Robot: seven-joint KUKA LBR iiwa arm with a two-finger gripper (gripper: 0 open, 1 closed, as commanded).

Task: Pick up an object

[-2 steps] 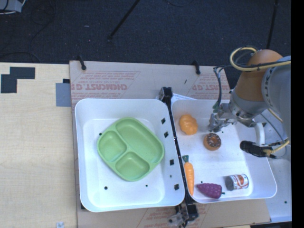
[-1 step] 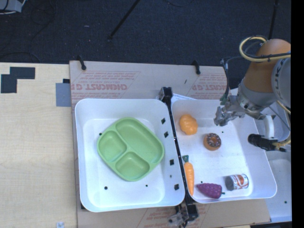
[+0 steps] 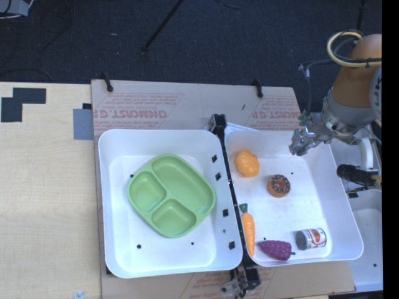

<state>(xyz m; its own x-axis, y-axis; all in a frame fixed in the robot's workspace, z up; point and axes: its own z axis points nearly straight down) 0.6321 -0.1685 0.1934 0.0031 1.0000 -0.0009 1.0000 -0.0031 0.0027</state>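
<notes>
The right bin [image 3: 336,195] holds an orange fruit-like toy [image 3: 247,164], a chocolate donut [image 3: 278,185], a carrot [image 3: 249,229], a purple grape bunch [image 3: 275,249] and a small can [image 3: 311,238]. My gripper [image 3: 300,143] hangs over the bin's far right corner, up and to the right of the donut. Nothing shows between its fingers, and their spread is too small to make out.
The left bin [image 3: 118,148] carries a green divided plate [image 3: 171,194]. A black divider [image 3: 225,192] runs between the bins. Both bins rest on a cardboard sheet [image 3: 187,108]. A black fixture [image 3: 356,174] sticks out beside the right bin's right wall.
</notes>
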